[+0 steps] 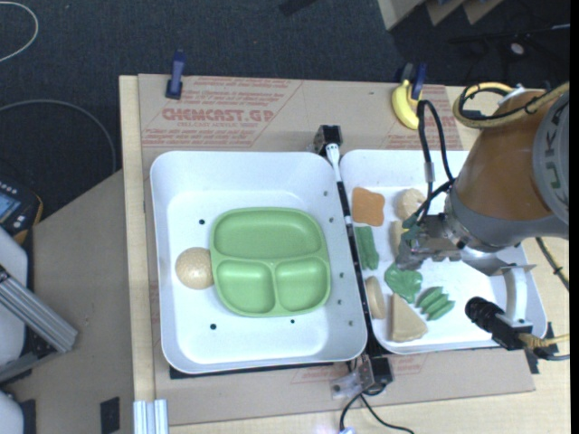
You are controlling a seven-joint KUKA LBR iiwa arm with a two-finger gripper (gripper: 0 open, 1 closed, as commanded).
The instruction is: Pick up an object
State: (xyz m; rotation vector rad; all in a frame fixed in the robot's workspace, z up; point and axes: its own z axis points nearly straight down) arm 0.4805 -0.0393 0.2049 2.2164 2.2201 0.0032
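Over the right bin, the gripper hangs low among crowded food pieces: a green leafy piece just beneath it, a green pod to its left, an orange square farther off. Crowding is the risk; descending fingers may nudge neighbours or close on two things. Whether the gripper is spread or pressed together, I cannot tell.

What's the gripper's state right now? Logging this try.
Gripper: cannot be told; it sits low over the green toy food in the right bin.
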